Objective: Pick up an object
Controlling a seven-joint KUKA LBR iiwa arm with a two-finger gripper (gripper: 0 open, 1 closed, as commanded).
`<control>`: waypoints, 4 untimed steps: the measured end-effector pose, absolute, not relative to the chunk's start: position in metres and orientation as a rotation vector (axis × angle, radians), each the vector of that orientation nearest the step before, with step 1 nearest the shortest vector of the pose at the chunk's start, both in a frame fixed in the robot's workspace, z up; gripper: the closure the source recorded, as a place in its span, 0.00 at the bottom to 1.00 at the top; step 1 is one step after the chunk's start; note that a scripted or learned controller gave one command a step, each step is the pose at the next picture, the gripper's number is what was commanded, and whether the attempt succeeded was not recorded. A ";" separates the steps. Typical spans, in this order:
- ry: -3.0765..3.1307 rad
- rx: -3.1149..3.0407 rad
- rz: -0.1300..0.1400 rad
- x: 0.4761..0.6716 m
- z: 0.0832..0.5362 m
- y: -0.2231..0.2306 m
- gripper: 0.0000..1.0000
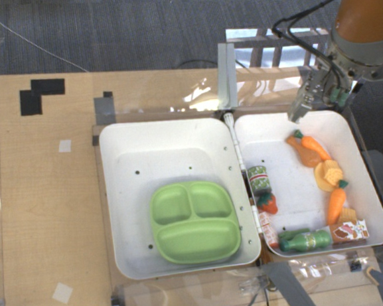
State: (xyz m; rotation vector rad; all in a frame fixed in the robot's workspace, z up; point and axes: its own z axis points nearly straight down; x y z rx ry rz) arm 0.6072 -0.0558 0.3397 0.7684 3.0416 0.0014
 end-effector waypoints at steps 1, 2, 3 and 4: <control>2.963 1.005 0.007 0.660 0.411 -0.033 1.00; 2.964 1.046 0.000 0.601 0.297 -0.018 1.00; 2.896 1.194 0.006 0.646 0.326 -0.017 1.00; 2.987 0.965 0.004 0.598 0.253 0.029 1.00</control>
